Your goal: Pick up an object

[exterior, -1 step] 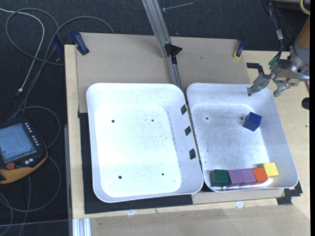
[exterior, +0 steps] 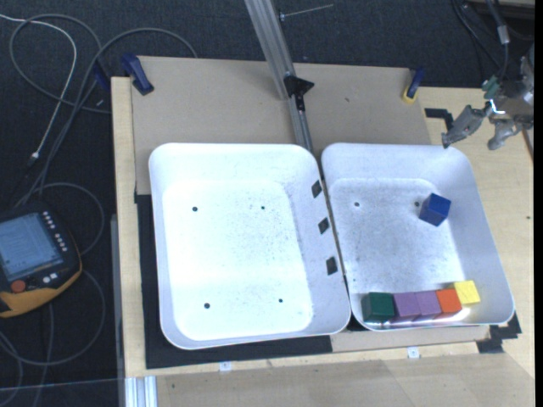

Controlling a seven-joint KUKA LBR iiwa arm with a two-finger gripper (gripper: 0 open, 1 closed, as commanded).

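A blue cube [exterior: 434, 209] sits alone in the upper right part of the right bin [exterior: 373, 164]. Along that bin's front wall lies a row of cubes: green [exterior: 379, 305], purple [exterior: 410, 303], orange [exterior: 448, 299] and yellow [exterior: 467, 292]. My gripper [exterior: 477, 134] hangs beyond the bin's far right corner, above the bench and up-right of the blue cube. Its two fingers are spread open with nothing between them.
The left bin [exterior: 170, 168] lies beside the right one. A slanted metal pole [exterior: 276, 41] comes down to the gap between the bins. Blue [exterior: 136, 73] and yellow-blue [exterior: 413, 85] clamps hold the board's far corners. A teach pendant [exterior: 30, 257] and cables lie at left.
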